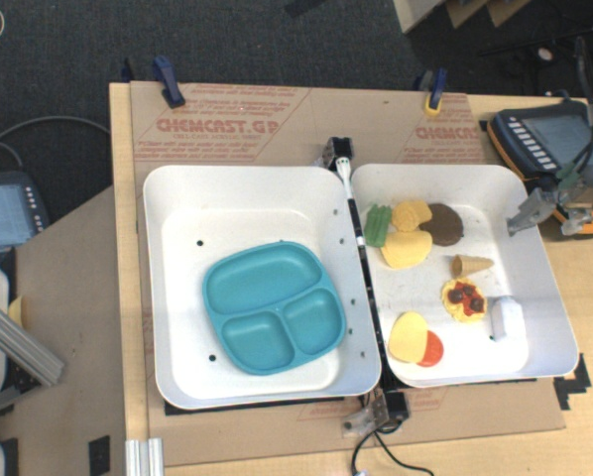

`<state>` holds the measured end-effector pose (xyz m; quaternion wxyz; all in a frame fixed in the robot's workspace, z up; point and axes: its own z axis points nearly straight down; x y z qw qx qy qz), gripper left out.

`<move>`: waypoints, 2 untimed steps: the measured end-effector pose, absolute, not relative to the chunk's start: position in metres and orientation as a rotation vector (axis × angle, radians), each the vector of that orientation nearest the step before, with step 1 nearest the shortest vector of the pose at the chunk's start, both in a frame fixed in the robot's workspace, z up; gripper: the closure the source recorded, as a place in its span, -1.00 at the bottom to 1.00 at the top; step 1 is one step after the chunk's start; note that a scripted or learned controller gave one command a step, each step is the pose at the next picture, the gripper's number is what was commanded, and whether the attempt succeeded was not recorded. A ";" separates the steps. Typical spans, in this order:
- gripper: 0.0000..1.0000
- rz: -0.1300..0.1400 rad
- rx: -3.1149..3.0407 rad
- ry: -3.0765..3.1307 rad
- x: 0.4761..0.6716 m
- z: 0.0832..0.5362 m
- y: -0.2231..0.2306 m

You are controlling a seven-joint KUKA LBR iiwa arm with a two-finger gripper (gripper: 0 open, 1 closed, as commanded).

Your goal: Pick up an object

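Observation:
The right bin [534, 365] holds several small toy foods. A green piece [376, 225] lies at its upper left, beside two yellow pieces [407, 249] and a brown disc [442, 225]. A small tan cone [472, 264] sits near the middle. Below it lie a yellow piece with a red and dark topping [464, 299] and a pale grey block [505, 317]. A yellow lump [408, 336] touches a red piece [431, 349] at the front. In the left bin [168, 216] rests a teal divided plate [274, 306].
A grey bracket-like part [528, 211] with cables sits at the right bin's right rim. A black pendant [534, 137] lies at the bench's far right. Two clamps [168, 80] [434, 89] grip the cardboard's back edge. A black divider [354, 231] runs between the bins.

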<state>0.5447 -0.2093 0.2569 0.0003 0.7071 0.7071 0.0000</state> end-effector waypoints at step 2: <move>1.00 0.002 2.220 2.217 0.482 0.138 -0.224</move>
